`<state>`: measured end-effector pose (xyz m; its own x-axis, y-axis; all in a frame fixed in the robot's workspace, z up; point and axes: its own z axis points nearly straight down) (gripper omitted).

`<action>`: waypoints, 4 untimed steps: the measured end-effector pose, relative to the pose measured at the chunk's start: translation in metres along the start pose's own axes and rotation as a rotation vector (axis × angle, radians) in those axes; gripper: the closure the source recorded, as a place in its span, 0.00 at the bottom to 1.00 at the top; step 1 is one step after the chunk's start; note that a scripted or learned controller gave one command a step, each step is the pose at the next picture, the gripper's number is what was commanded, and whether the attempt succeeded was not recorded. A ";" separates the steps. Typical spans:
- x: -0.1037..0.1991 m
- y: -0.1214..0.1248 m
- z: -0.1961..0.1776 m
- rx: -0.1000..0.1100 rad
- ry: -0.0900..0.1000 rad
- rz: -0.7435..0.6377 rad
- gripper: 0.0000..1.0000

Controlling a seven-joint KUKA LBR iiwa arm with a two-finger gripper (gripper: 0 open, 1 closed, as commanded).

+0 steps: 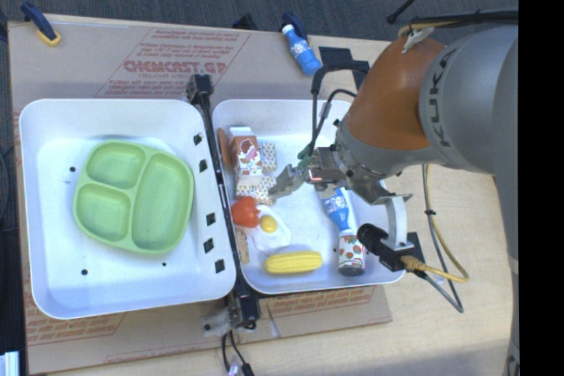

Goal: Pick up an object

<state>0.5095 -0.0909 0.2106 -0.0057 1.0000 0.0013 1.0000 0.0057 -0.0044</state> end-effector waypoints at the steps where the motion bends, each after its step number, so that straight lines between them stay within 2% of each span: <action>1: 0.000 0.000 0.000 0.000 0.000 0.000 0.00; 2: -0.054 0.088 -0.015 -0.003 -0.002 0.002 0.00; 3: -0.050 0.028 -0.131 -0.006 -0.003 0.001 0.00; 4: -0.040 -0.029 -0.133 -0.003 -0.002 0.003 0.00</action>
<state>0.4812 -0.1315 0.3434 -0.0031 1.0000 -0.0002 1.0000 0.0031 -0.0012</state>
